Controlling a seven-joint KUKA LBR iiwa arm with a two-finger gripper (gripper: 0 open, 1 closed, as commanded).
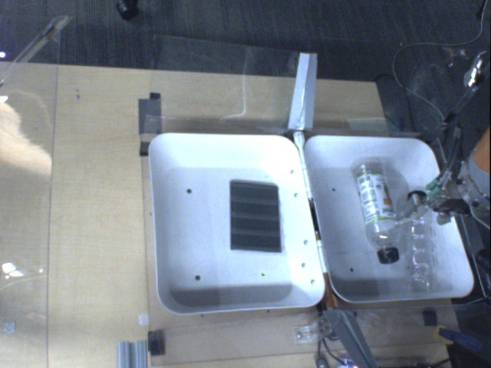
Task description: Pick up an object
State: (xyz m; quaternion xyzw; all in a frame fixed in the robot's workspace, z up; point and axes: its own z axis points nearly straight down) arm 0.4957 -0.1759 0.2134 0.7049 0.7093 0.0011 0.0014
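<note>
At the near edge of the table (84, 228), below the two bins, some clear plastic bits and cables (337, 343) sit around the seam. The left bin (173, 205) holds one thing, a dark ribbed pad (255, 215) lying flat a little right of its middle. The right bin (337, 205) holds a clear plastic bottle (376, 205) on its side, running near to far, its dark cap (388, 255) pointing toward the near edge and its green and white label (373, 194) around the far half. Just right of the cap lies a second clear item (420, 255) (a cup or another bottle, hard to make out against the white).

The hand (441, 198) hangs over the right rim of that bin, right of the bottle and apart from it. Nothing is seen between its fingers, and how far they are spread cannot be told. Beyond the bins, a metal strip (303, 90) runs away from the seam.
</note>
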